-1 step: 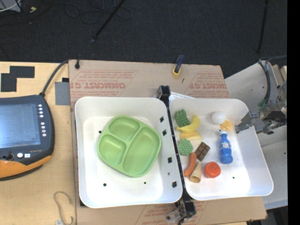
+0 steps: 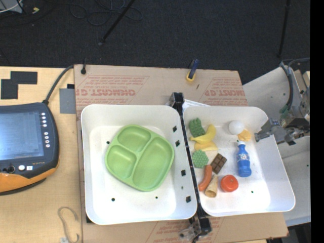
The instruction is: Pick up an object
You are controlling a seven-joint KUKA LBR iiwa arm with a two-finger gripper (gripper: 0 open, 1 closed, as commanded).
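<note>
The right white bin (image 2: 276,186) holds several toy foods. Among them are a blue bottle (image 2: 243,160), a red tomato (image 2: 229,183), a white ball (image 2: 235,127), a yellow banana (image 2: 205,135), a dark green piece (image 2: 197,127), a brown chocolate bar (image 2: 218,163), an orange carrot (image 2: 206,177) and a cone (image 2: 212,187). My gripper (image 2: 267,132) hangs at the bin's right rim, level with the white ball and a small yellow-orange piece (image 2: 245,135). It touches none of the toys.
The left white bin (image 2: 96,186) bears a green divided plate (image 2: 140,157). A black divider (image 2: 185,151) runs between the bins. A tablet-like pendant (image 2: 25,140) lies at the far left of the bench. The arm's grey body (image 2: 296,110) stands at the right.
</note>
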